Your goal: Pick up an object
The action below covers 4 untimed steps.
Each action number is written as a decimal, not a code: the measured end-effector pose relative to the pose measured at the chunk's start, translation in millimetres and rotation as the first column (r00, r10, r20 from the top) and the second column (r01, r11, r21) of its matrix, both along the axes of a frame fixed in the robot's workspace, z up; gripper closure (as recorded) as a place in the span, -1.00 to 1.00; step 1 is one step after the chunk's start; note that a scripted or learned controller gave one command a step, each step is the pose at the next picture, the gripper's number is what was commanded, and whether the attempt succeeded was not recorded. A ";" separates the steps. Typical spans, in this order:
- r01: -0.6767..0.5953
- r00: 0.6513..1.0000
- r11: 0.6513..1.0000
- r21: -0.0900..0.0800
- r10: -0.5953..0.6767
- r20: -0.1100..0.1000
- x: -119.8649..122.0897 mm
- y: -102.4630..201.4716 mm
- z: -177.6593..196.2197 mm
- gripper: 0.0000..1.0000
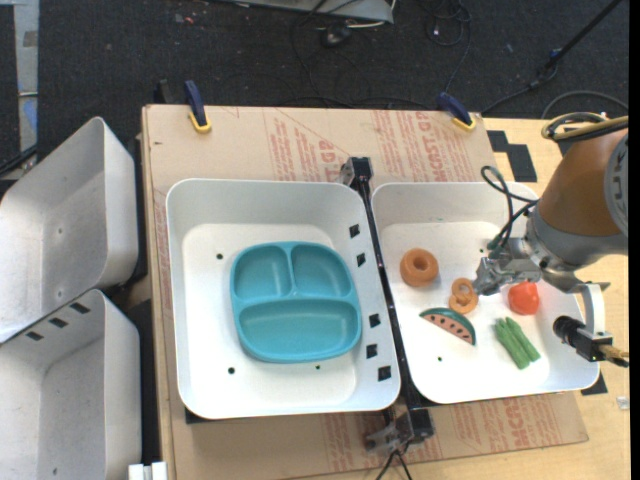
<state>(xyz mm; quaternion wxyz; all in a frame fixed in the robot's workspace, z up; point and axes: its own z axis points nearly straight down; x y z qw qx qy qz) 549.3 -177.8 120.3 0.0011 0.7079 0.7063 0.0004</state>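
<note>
The right bin (440,213) holds an orange doughnut (420,267), a small orange ring (463,295), a watermelon slice (448,325), a green vegetable piece (517,341) and a red tomato-like ball (524,297). My gripper (493,273) is low in this bin, between the small ring and the red ball and close to both. The grey arm with its orange band (590,183) comes in from the right and hides the bin's right wall.
The left bin (200,218) contains a teal divided plate (296,300). A black divider (372,258) runs between the two bins. Two more white bins (60,218) lie off the bench at the left. Cables hang by the wrist.
</note>
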 end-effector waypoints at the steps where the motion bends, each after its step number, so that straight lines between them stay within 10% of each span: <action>1: -0.004 1.000 1.000 -0.001 0.004 0.003 -0.4 -1.4 63.5 1.00; 3: -0.005 1.000 1.000 -0.001 0.005 0.002 -1.7 4.2 149.8 1.00; 4: -0.010 1.000 1.000 0.002 0.010 -0.001 4.9 59.3 154.1 1.00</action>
